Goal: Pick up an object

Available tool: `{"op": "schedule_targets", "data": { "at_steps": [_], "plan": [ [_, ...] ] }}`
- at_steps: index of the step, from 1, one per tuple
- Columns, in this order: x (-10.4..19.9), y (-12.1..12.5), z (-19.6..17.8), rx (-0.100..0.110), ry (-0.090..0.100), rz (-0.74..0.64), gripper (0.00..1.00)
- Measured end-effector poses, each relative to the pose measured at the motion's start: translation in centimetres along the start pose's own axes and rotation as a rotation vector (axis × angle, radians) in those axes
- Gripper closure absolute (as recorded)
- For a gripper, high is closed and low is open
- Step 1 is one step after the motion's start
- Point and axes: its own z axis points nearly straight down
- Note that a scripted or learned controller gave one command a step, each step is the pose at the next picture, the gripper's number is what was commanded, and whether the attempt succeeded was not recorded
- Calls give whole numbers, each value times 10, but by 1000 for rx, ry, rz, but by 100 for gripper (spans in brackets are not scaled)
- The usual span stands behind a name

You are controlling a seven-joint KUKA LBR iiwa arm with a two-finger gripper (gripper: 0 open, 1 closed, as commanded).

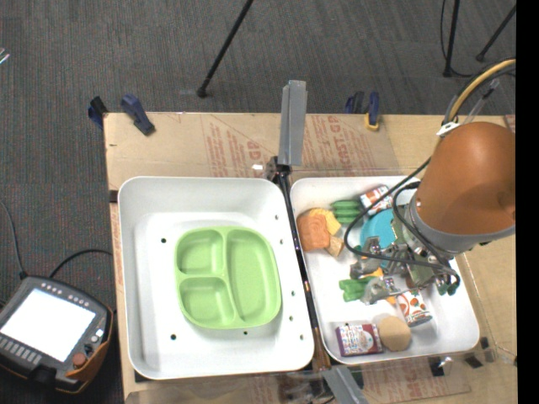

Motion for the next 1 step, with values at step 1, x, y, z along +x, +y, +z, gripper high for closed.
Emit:
{"op": "schedule_targets", "data": {
  "at_steps": [1],
  "plan": [
    [-34,33,-28,0,-2,-59,100]
  ]
}}
